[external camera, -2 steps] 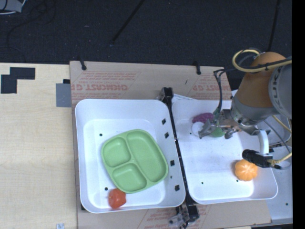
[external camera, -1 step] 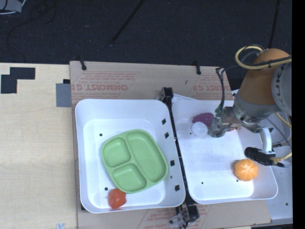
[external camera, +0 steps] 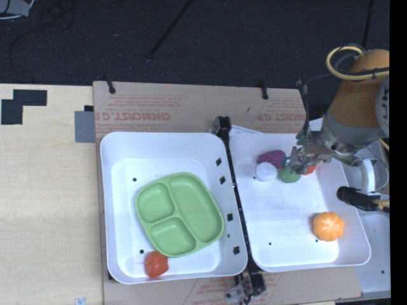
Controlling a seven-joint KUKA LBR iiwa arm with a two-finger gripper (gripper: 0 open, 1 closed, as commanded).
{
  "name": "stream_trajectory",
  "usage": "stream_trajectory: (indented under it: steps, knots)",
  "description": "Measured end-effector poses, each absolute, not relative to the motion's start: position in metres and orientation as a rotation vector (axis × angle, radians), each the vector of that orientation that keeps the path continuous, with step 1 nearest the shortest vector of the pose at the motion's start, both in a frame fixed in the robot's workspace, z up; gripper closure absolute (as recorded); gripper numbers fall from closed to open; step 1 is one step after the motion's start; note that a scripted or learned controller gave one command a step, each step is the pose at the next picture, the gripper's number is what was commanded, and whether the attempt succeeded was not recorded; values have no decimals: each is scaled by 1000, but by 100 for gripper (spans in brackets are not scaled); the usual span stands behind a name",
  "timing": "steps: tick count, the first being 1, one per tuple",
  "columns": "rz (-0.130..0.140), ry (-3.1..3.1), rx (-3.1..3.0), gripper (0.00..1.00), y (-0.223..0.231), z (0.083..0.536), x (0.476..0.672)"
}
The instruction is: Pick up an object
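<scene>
Left bin (external camera: 114, 170): green tray (external camera: 179, 214); right bin (external camera: 356, 246): orange fruit (external camera: 327, 226)

Two white bins side by side on the worktop (external camera: 44, 196). Left bin (external camera: 121, 151) holds a green divided plate (external camera: 179, 213), tilted, with a red tomato-like object (external camera: 156, 264) just beside its lower corner. Right bin (external camera: 286, 246) holds a purple object (external camera: 275, 157), a white ball (external camera: 266, 171) touching it, a green object (external camera: 290, 175) next to the ball, and an orange pumpkin-like object (external camera: 327, 226) well apart near the right wall. The arm (external camera: 359, 100) reaches in from the right; pincer (external camera: 297, 159) is down over the green object, something red-orange just beside it. Finger state unclear. Cardboard sheet (external camera: 191, 110) under the bins.
</scene>
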State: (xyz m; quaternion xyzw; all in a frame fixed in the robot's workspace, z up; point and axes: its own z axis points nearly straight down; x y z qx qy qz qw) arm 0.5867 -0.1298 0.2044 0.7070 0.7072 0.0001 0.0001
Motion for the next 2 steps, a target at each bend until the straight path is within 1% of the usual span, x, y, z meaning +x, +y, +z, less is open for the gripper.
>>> stream_trajectory:
  steps: [1, 2]
  knots:
    - [0, 2221, 2222, 100, -131, 222, 587]
    - [-2, 2229, 2221, 100, -78, 213, 586]
